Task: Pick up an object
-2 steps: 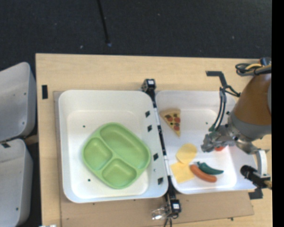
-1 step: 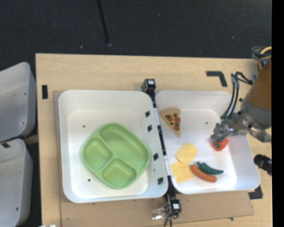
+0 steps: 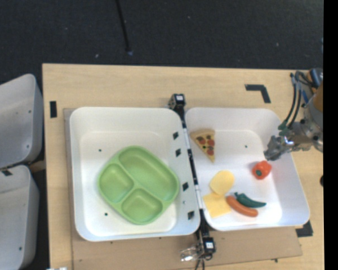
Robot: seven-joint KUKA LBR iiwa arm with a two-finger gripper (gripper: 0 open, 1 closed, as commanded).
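Observation:
The right bin [image 3: 236, 122] holds several toy foods. A pizza slice [image 3: 205, 143] lies at its upper left. A red tomato [image 3: 262, 170] sits toward the right side. Lower down are a round yellow piece [image 3: 222, 181], a yellow cheese wedge [image 3: 216, 205], an orange sausage [image 3: 243, 206] and a dark green pepper [image 3: 252, 201]. My gripper [image 3: 274, 149] hangs at the bin's right edge, just above and right of the tomato. Nothing shows between its fingers.
The left bin [image 3: 84, 139] holds a green divided plate [image 3: 137, 184]. A divider with black clips [image 3: 186, 151] runs between the bins. The arm's wrist and cables [image 3: 305, 111] stand over the bench's right side. White chairs [image 3: 11, 128] sit off the left edge.

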